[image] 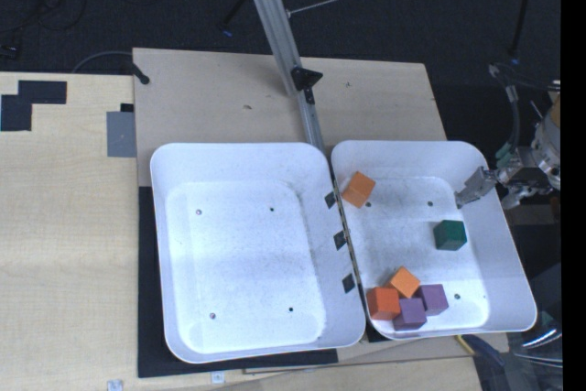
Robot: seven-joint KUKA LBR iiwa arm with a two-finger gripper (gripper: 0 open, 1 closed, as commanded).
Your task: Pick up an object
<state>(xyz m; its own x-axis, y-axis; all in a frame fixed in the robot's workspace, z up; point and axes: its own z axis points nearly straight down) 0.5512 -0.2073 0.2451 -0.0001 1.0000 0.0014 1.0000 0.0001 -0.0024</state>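
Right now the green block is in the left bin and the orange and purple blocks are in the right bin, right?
Not quite. The camera view shows the green block in the right bin, near its right side, not the left bin. The orange blocks and purple blocks are in the right bin, as you said.

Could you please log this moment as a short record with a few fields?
arm: enters from the right, gripper over the right bin's right rim
gripper contents: nothing seen held
right bin: orange block upper left; green block at right; orange and purple blocks clustered at the near edge
left bin: white, beside the right bin
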